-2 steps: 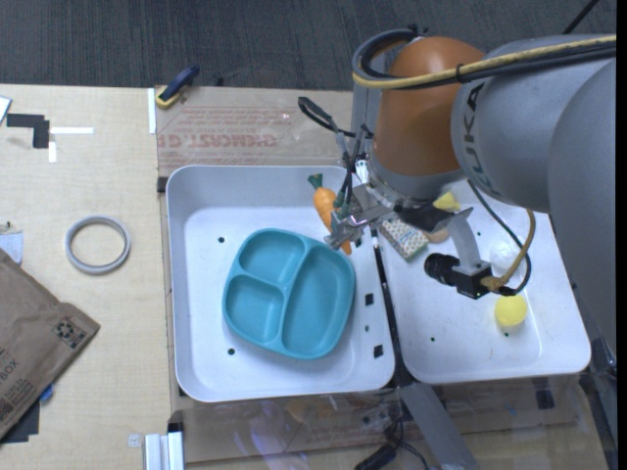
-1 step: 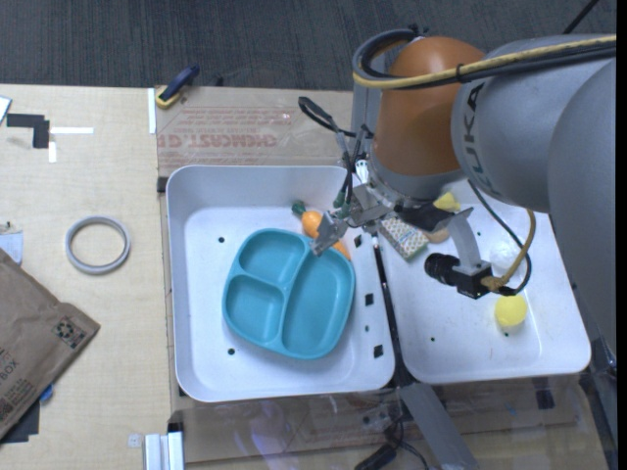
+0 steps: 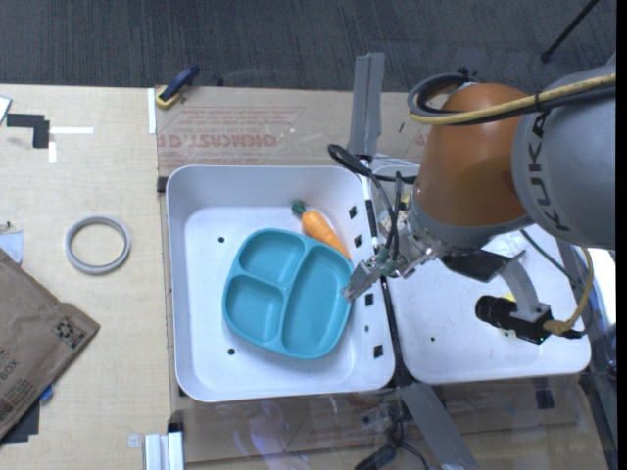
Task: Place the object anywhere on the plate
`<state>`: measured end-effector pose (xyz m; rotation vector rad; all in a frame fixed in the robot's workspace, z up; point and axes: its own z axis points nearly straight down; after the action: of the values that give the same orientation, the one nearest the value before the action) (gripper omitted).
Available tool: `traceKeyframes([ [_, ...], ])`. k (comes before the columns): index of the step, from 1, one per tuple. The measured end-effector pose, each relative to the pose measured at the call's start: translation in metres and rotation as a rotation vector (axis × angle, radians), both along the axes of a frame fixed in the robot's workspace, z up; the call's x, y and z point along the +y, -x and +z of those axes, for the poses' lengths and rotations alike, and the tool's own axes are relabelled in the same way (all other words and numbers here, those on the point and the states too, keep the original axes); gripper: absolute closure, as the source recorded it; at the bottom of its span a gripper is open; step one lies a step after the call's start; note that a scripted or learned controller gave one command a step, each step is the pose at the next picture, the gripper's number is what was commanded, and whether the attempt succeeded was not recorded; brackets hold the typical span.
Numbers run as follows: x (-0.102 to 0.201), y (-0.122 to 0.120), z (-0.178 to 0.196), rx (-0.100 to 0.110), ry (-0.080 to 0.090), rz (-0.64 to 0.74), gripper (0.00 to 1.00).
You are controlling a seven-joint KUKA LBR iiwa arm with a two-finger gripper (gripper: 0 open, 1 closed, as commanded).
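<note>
**Carrot off the plate, pincer at the bin divider**

Desk (image 3: 88, 164): light wood, carries 2 shallow white bins side by side. Arm (image 3: 509, 164) comes in from the right, grey links, orange band bulking over the right bin (image 3: 470, 351). Left bin (image 3: 186, 292) holds the plate and the carrot.

Plate (image 3: 289, 294): teal, 3 compartments, sits mid-bin, tilted toward lower right. No object on it.

Carrot (image 3: 321, 229): orange with green top, lies on the bin floor just beside the plate's upper right edge; can't tell if it touches the rim.

Pincer (image 3: 364, 278): low over the plate's right edge, near the wall between the 2 bins. Nothing visibly between its fingers. Released or clenched, can't tell from this angle.

Tape roll (image 3: 98, 244) on the desk, well left of the bins.
</note>
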<state>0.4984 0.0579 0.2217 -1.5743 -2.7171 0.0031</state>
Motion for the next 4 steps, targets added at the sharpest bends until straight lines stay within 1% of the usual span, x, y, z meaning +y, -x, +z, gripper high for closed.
traceKeyframes([
  [1, -0.001, -0.001, 0.009, 0.0, 0.001, -0.004, 1.0],
  [2, -0.057, 0.02, 0.112, -0.002, 0.002, -0.28, 1.0],
  [3, 0.029, 0.022, -0.015, 0.003, 0.003, -0.358, 1.0],
  [4, 0.051, 0.022, -0.06, 0.003, 0.004, -0.625, 1.0],
])
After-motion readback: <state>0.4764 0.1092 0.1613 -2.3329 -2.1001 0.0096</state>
